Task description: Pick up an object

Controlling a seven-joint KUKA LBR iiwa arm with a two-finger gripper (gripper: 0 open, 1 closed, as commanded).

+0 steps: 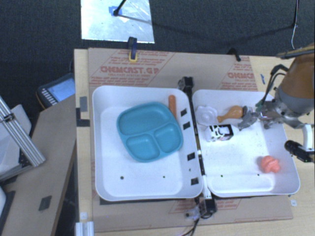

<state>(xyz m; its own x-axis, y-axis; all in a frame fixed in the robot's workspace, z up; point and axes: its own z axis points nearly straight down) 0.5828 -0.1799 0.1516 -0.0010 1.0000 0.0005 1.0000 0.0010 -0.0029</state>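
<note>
- Gripper hanging low over the right bin, near its back wall; finger gap impossible to tell, nothing visibly held.
- Largest item, blue plate, well left of the gripper in the left bin; out of play.
- Closest to the gripper: wooden spoon, clear cup, black-and-white block; crowding could mean a nudge instead of a catch.
- Pink toy sitting apart, nearer the front; soft, may slip.
</note>
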